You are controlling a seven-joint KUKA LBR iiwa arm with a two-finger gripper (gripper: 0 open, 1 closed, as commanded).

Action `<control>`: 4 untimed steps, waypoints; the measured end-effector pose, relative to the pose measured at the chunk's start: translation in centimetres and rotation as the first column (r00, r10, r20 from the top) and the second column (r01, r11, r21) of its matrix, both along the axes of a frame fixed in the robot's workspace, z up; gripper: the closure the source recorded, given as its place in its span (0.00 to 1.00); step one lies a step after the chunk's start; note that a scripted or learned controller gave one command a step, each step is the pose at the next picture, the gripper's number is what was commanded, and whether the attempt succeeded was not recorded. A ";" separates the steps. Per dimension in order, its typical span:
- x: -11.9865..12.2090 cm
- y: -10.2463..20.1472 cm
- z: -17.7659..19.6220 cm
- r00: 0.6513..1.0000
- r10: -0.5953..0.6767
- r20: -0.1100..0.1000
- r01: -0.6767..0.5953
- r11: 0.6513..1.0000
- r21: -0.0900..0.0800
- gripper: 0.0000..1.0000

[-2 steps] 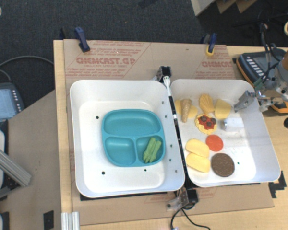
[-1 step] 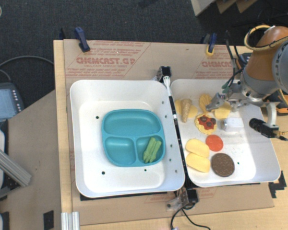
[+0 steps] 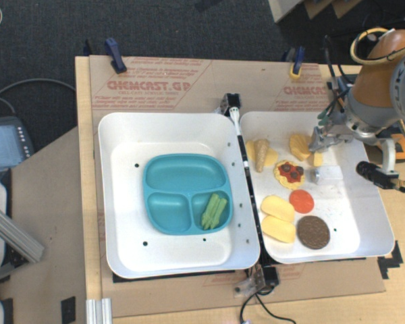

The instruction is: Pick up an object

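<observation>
In the right bin: toy foods lie loose on the white floor, the arm reaching in from the right.
Gripper: low at the bin's upper middle, touching or just over a yellow wedge; its state cannot be told from this angle, and nothing shows as held.
Nearest pick: the wedge, with a pizza just below it and a cone to its left.
Other pieces: red disc, brown cookie, two yellow slabs.
Handling, as judged: light, stiff moulded plastic, smooth and likely slippery, not fragile.
Hold: across the wedge's narrow sides; flat discs offer little edge.
Left bin: teal tray with green beans.
</observation>
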State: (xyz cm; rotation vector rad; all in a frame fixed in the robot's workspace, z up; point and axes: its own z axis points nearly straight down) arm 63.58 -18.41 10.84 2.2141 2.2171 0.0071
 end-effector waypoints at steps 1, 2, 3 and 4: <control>0.0 0.0 -0.1 1.000 0.000 -0.001 0.000 1.000 0.001 0.00; -5.8 1.3 -2.2 1.000 -0.004 -0.005 0.004 1.000 0.002 0.00; -0.2 -1.7 -2.3 1.000 0.001 -0.005 -0.001 1.000 0.000 0.00; 3.1 -3.3 -2.4 1.000 0.002 -0.026 -0.002 1.000 0.023 0.00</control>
